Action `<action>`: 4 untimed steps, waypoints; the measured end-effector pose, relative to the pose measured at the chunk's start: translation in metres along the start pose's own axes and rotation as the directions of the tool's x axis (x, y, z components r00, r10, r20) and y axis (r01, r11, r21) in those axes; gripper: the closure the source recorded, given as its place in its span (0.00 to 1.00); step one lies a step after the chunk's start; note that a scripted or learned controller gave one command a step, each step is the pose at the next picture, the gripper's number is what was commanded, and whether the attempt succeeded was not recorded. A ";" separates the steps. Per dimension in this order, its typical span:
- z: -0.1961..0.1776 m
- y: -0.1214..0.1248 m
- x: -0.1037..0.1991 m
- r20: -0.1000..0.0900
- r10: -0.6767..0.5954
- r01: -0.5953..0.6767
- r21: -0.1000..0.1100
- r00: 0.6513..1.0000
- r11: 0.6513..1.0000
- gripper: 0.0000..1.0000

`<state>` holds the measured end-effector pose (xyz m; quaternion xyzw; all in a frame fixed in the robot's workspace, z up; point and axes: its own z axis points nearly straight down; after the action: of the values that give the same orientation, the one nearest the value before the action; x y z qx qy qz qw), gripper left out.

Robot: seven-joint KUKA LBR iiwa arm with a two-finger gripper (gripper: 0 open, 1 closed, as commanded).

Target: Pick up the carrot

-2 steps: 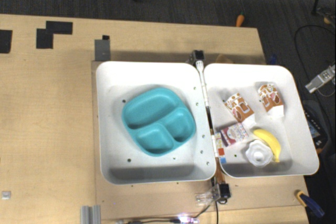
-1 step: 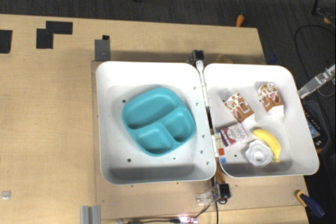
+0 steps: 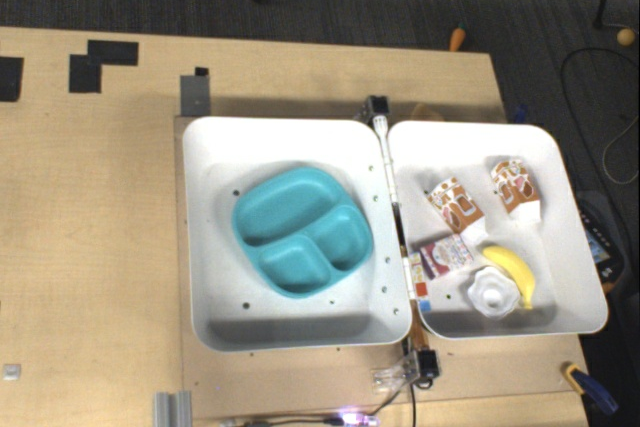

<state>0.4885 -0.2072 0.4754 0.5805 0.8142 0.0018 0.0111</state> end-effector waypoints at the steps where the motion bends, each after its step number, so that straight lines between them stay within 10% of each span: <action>1: 0.003 0.001 0.001 -0.004 -0.002 0.002 0.004 1.000 1.000 0.00; 4: 0.003 0.001 0.001 -0.004 -0.002 0.002 0.004 1.000 1.000 0.00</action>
<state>0.4888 -0.2062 0.4727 0.5799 0.8147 0.0014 0.0082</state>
